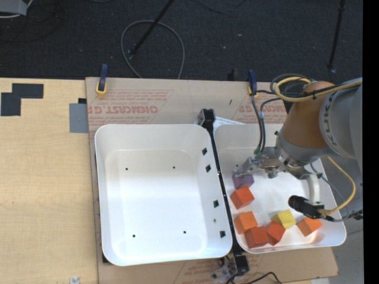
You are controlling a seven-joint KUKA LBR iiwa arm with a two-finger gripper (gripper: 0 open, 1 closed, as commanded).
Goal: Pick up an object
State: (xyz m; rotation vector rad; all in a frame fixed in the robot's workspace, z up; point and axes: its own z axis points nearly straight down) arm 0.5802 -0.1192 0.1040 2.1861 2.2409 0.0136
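The right bin (334, 236) holds several small blocks. A purple block (244, 181) lies near the bin's left wall, and my gripper (243, 172) is low over it, at its upper edge. Whether it touches the block is hidden from this angle. Just below sits an orange block (241, 197). Along the front of the bin lie another orange block (246, 220), two red-orange blocks (256, 236) (275, 232), a yellow block (285, 218) and an orange block (308, 225).
The left bin (106, 158) stands beside the right one, with a black divider strip (214, 176) between them. The arm's wrist and cables (299, 141) hang over the right bin's back half. A black fitting (304, 205) juts out above the yellow block.
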